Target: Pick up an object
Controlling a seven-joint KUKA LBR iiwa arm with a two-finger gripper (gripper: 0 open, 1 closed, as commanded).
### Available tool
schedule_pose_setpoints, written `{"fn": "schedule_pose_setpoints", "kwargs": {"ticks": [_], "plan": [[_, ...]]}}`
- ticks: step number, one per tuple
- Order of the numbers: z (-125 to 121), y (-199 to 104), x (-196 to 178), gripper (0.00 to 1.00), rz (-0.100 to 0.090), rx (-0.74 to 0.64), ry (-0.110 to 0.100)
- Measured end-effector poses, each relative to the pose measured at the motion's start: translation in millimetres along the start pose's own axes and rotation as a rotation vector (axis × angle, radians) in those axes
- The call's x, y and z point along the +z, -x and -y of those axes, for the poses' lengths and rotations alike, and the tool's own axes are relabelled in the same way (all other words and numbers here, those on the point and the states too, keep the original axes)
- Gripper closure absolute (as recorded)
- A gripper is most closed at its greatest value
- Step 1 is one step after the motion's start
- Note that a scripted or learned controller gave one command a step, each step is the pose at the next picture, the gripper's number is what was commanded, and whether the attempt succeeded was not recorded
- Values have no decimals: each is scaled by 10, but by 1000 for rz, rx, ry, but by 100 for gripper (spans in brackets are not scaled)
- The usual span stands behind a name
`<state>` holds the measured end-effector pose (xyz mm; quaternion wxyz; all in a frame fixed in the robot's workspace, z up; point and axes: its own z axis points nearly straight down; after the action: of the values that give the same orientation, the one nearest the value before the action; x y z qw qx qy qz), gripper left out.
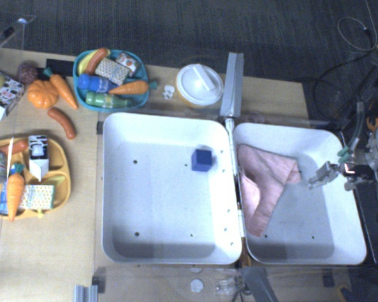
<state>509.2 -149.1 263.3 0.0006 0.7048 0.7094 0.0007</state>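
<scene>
Smooth white bins (141, 195) hold a blue cube (202, 159) and crumpled pink cloth (262, 183).

Bright even overhead light, soft focus

blue cube (202, 159), pink cloth (263, 187), white bins (145, 240)

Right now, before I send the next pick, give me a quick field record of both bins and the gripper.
left bin: holds one blue cube, upper right part of the floor, standing alone
right bin: holds a pink cloth, crumpled against the left wall
gripper: over the right bin's upper right area, right of the cloth, apart from it
held object: none seen between the fingers
finger state: cannot tell
outside bins: toy food in blue bowl and yellow tray, white lidded container
</scene>
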Motion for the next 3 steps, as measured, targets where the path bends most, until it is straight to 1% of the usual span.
{"fn": "schedule_pose_setpoints", "kwargs": {"ticks": [1, 2, 3], "plan": [[-418, 18, 1138, 0, 0, 61, -4], [-904, -218, 1730, 0, 3, 16, 12], [-987, -674, 1439, 0, 1, -136, 3]]}}
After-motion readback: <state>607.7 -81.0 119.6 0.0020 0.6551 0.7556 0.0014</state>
